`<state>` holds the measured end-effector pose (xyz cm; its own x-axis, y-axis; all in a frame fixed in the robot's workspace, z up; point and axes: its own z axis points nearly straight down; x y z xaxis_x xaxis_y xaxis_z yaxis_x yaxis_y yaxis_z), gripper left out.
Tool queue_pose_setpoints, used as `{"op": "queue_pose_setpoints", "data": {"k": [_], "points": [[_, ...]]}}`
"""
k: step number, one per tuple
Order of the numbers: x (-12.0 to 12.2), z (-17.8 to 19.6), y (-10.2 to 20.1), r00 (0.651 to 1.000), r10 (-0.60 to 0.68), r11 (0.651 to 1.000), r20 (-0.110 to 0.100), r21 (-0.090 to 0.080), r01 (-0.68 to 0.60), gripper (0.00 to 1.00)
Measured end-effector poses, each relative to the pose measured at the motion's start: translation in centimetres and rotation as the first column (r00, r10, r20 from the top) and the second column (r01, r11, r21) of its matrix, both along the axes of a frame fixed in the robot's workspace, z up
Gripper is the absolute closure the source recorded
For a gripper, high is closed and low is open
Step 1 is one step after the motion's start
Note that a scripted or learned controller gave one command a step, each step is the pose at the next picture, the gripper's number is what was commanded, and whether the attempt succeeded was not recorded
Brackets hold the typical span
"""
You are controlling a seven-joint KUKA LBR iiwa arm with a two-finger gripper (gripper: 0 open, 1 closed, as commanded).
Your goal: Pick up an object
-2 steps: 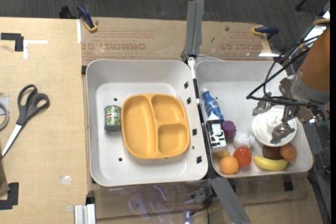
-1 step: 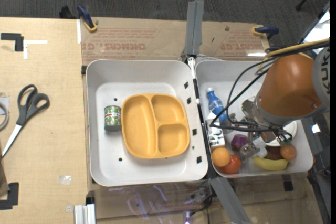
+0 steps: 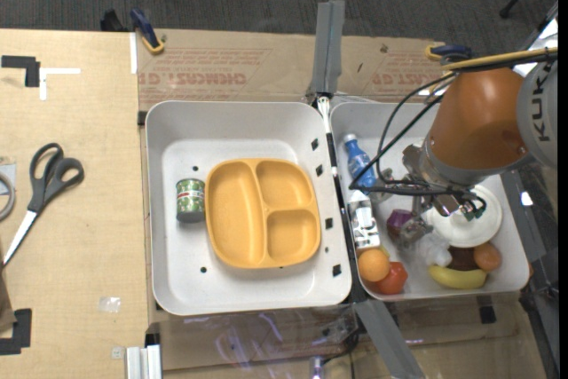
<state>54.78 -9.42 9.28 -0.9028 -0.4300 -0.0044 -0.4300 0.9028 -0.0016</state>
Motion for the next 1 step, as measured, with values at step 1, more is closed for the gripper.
{"op": "queue_pose_setpoints", "data": {"k": [1], "points": [[1.63,-0.02,-0.31,0.999,0.047,0.999,-0.003,-0.001,-0.047,0.0]]}}
